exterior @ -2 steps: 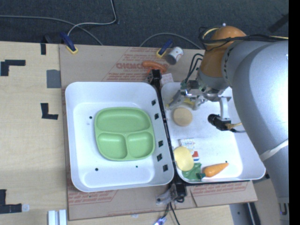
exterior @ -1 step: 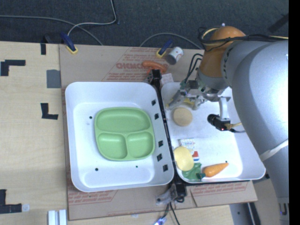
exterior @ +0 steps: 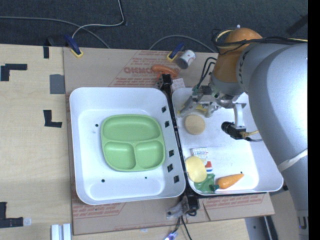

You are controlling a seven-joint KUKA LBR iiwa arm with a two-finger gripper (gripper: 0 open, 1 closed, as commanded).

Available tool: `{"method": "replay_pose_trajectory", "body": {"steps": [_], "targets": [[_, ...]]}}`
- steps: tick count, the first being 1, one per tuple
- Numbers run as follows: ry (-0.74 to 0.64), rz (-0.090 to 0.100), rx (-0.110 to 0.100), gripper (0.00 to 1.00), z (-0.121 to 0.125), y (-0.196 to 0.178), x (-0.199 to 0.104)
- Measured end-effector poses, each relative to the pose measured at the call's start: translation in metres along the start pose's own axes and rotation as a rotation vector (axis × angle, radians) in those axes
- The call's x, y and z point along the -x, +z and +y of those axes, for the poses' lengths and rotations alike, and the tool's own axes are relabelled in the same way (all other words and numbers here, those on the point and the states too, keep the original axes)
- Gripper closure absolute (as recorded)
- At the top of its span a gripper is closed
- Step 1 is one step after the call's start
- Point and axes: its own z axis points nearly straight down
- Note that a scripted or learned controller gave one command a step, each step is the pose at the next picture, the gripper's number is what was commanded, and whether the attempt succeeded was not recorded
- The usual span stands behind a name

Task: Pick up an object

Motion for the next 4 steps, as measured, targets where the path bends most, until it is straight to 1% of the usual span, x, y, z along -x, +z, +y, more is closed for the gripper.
{"method": "replay_pose_trajectory", "body": {"steps": [1, 2, 3, 4], "targets": [[0.000, 0.004, 0.008, 0.00, -0.026, -0.001, -0.003], [-0.001, 0.006, 0.004, 0.00, 0.001, 0.000, 0.007], [-0.001, 0.006, 0.006, 0.00, 0.001, -0.015, -0.003], [-0.001, 0.004, 0.006, 0.00, 0.001, 0.000, -0.004]]}}
